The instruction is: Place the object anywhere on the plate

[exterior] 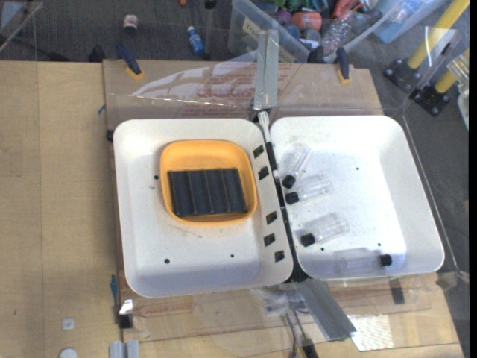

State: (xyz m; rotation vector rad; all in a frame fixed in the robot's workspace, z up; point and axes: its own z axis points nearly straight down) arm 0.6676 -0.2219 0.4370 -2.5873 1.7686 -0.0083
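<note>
An orange square plate (173, 162) sits in the left white bin (141, 259), toward its back. A dark grey ridged rectangular block (207, 192) lies flat in the plate and covers most of its floor. In the right white bin (417, 200) lie several clear plastic bottles with black caps: one near the divider at the back (297, 161), one just below it (310, 189), one further forward (326, 229), and one along the front wall (358, 261).
A row of black clips (270, 200) runs along the divider between the bins. A metal upright (266, 66) stands behind the bins at the middle. A clear tub of colourful toys (320, 6) sits off the bench at the back.
</note>
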